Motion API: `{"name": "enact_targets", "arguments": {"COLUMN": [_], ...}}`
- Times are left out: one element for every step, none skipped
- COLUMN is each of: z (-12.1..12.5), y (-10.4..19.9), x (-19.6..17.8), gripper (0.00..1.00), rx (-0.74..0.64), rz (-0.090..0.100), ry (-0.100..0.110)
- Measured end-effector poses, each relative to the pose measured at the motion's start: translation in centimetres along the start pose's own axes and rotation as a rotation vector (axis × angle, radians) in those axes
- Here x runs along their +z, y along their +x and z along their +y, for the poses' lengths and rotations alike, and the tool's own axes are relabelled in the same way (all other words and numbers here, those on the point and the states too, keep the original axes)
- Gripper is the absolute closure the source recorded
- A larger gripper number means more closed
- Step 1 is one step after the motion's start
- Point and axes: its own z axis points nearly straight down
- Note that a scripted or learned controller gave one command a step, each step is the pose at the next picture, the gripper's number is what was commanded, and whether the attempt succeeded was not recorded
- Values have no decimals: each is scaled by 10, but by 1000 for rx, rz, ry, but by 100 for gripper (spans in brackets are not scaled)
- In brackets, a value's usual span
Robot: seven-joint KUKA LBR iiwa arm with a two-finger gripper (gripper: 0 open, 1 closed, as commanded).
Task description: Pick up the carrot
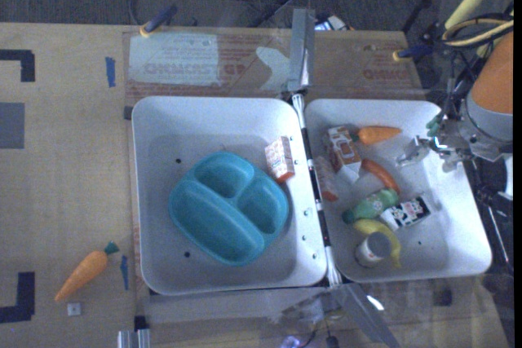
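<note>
Camera view: carrot (379,134) lengthwise left-right.

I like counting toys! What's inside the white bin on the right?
The right bin holds a carrot, another orange piece, a small carton, a green thing, a black-and-white carton, something yellow and a can. Anything under the pile is hidden.

One fixed camera looks down at a slant on the worktop (65,175) and both bins (147,200).
</note>
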Motion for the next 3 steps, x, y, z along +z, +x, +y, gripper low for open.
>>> {"name": "enact_targets", "arguments": {"z": [67, 67, 68], "y": [68, 68, 70], "x": [63, 64, 52], "gripper": [0, 0, 100], "rx": [66, 66, 63], "rz": [0, 0, -1], "ry": [-3, -2, -6]}}
